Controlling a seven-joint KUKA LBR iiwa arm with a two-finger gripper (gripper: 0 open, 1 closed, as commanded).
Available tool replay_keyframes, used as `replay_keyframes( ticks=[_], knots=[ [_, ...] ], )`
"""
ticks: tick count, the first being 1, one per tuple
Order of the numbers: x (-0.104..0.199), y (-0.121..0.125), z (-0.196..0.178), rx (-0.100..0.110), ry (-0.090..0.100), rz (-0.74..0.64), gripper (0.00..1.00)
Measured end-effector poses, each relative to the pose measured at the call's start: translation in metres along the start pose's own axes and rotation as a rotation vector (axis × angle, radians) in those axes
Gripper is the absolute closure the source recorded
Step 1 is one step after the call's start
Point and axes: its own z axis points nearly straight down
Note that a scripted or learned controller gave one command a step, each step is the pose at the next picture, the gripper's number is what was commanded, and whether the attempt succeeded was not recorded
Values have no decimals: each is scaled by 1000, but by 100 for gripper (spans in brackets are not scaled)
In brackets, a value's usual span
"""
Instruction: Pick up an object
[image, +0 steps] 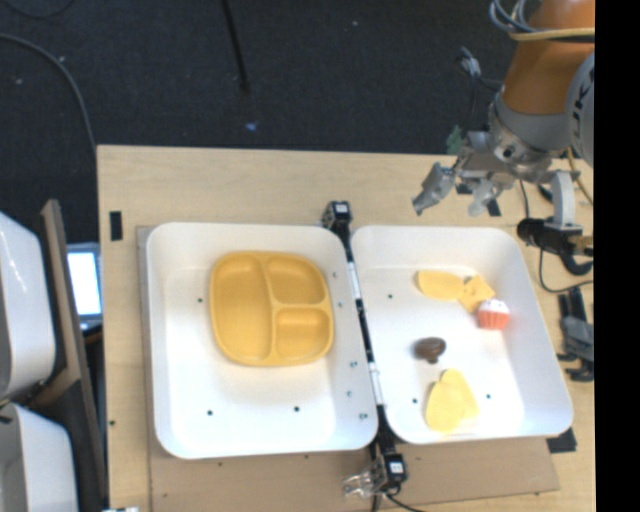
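Objects lie untouched in the right bin; gripper hovers upper right, fingers spread, holding nothing; picking remains.

A light wooden bench top sits in the middle of a dark floor. Thin black cables curl across the floor at the top left. On the left side stands some white furniture with a brown wooden board leaning beside it. The light is soft and even.
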Motion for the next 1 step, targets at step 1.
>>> replay_keyframes(
  ticks=[1],
  knots=[
    [0, 0, -11, -1, 0, 0, 100]
  ],
)
